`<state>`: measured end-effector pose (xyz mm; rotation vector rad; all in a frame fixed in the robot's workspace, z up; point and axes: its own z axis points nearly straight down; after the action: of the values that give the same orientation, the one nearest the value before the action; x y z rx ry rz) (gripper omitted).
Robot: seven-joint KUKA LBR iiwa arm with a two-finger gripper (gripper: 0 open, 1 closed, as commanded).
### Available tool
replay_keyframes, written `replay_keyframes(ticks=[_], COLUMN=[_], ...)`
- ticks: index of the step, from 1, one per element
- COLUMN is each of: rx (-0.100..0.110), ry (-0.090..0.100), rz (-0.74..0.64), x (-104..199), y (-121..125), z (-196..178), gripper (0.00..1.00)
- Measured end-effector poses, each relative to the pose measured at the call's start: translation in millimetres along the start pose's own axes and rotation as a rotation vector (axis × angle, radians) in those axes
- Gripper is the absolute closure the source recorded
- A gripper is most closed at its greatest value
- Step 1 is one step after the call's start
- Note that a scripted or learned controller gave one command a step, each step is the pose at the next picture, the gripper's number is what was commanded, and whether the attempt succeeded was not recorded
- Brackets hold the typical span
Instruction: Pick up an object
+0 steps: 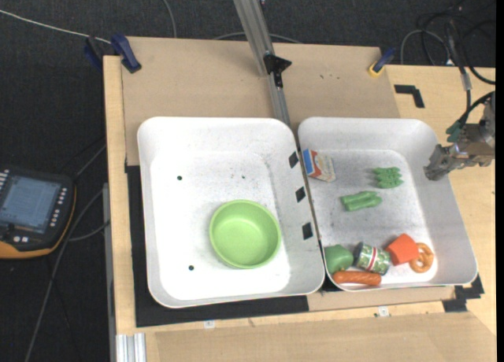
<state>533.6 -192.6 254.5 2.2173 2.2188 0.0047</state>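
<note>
The gripper [441,165] is hovering at the right bin's [453,227] three o'clock rim; jaw state unclear. The carton's [319,165] label is showing no legible writing.

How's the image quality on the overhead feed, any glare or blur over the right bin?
Camera view: lighting is even and soft, with no hard glare on the right bin. The white plastic is bright but the toys read clearly. The gripper at the bin's right rim looks slightly soft. The clustered toys at the near edge cast only faint shadows, and the green bowl is sharp.
</note>
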Motion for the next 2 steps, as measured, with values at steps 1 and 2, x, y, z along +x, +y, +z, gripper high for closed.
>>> replay_keyframes(ticks=[1, 2], rx=[0.004, 0.004], ry=[0.003, 0.003], rz=[-0.005, -0.004], x=[59, 107], y=[10, 12], z=[-5, -10], gripper=[1.00, 1.00])
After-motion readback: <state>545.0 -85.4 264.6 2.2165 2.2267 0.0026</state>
